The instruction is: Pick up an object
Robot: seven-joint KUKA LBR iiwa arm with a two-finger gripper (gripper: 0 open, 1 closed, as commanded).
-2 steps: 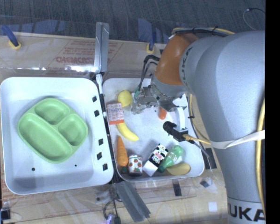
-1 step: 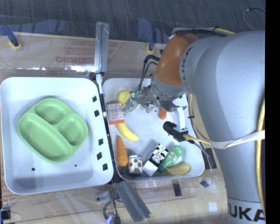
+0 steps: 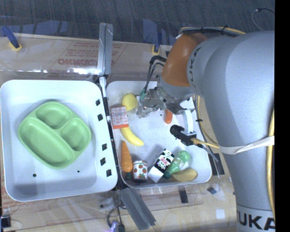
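While the arm (image 3: 232, 91) reaches in from the right, its gripper (image 3: 149, 105) hangs low over the far part of the right bin (image 3: 203, 175), just beside a lemon (image 3: 129, 101); whether it is wide or narrow, I cannot tell. In that bin lie a banana (image 3: 132, 137), a carrot (image 3: 126, 157), a small red-and-white packet (image 3: 119, 116), a patterned cup (image 3: 140, 170), a black-and-white carton (image 3: 161, 163), a green bottle (image 3: 178, 163) and a potato (image 3: 185, 175). The left bin (image 3: 19, 190) holds a green divided plate (image 3: 54, 133).

Robotics lab: KUKA arm (image 3: 232, 91), taped bench (image 3: 53, 57), twin white bins (image 3: 9, 129).
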